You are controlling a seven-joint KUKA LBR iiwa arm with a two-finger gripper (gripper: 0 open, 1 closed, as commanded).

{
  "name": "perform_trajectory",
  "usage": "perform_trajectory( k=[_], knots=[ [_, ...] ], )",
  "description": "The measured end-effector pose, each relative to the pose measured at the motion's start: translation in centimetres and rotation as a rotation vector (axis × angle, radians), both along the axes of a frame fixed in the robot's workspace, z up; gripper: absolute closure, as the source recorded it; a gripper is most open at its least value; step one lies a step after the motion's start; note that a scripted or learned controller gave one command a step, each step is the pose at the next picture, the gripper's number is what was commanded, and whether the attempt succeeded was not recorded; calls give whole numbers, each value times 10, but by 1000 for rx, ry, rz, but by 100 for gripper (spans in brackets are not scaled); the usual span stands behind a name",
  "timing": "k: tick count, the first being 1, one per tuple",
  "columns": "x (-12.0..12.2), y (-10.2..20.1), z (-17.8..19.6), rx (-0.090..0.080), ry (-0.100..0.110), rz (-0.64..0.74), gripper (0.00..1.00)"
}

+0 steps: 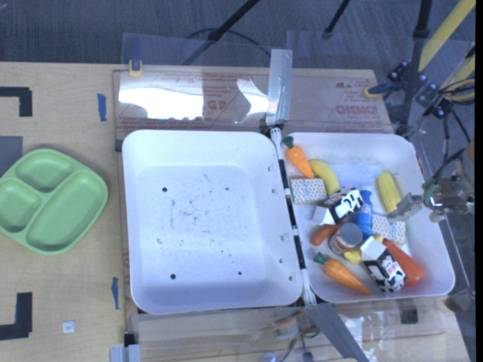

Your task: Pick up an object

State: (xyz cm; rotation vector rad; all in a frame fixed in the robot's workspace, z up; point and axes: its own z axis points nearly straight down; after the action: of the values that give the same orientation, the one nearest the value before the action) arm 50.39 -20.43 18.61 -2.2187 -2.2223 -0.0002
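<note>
The right bin (430, 173) holds a heap of toy food. In it are a carrot (298, 159), a banana (325, 174), a yellow corn cob (388, 191), a cow-patterned carton (346, 202), a blue bottle (365, 216), a small can (349, 237), a second carrot (346, 275), a black-and-white milk carton (382, 265) and a red-orange piece (408, 263). My gripper (414, 205) hangs low over the bin's right side, just right of the corn cob, with nothing visibly held.
The left bin (143, 164) sits beside the right one, with a divider ridge (290, 217) between them. A green sectioned plate (50, 200) lies on the bench at far left. Tripod legs and cables stand behind the bins.
</note>
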Motion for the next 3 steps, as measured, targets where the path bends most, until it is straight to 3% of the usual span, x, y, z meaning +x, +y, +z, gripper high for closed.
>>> perform_trajectory(
  k=[1,2,3],
  knots=[
    [30,10,-68,-6,-11,200,0],
    [90,-3,-98,5,-8,229,0],
    [138,10,-100,-3,-5,321,0]
  ],
)
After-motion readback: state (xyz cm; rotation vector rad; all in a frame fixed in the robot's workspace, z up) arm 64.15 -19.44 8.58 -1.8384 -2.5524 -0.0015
